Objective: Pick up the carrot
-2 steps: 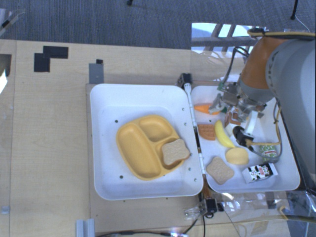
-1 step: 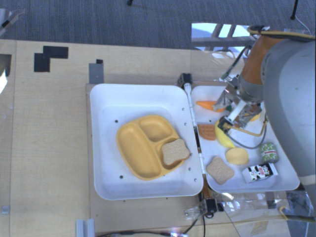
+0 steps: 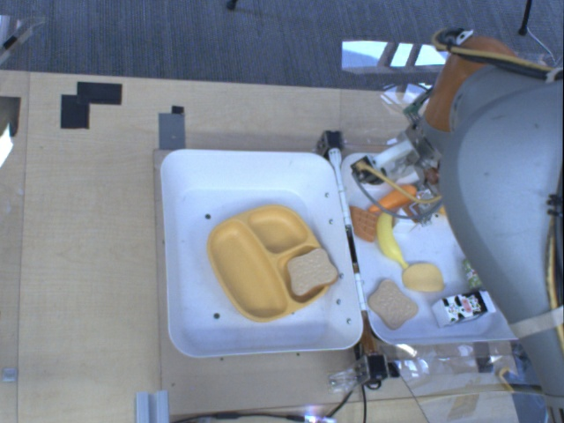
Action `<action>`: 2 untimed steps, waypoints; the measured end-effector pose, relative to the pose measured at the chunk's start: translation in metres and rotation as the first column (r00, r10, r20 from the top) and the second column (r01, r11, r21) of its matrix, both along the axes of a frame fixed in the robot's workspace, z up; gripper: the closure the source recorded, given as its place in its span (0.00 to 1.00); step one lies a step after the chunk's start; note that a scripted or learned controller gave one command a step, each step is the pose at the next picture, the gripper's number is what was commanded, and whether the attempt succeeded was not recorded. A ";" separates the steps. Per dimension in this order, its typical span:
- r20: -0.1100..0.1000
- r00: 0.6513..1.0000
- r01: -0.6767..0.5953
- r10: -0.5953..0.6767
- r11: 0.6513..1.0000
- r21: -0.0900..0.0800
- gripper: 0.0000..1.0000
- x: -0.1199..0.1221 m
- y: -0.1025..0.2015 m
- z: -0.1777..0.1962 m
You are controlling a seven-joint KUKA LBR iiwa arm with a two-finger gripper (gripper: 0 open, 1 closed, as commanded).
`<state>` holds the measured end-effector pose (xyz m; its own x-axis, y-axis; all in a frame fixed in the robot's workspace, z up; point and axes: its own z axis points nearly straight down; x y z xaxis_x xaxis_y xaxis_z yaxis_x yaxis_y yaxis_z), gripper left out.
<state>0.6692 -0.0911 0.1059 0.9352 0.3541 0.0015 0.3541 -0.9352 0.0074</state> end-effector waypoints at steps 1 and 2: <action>-0.001 0.990 -0.141 0.141 0.990 0.008 0.00 -0.100 -0.006 -0.018; -0.001 1.000 0.002 -0.002 1.000 0.008 0.00 -0.043 -0.025 -0.020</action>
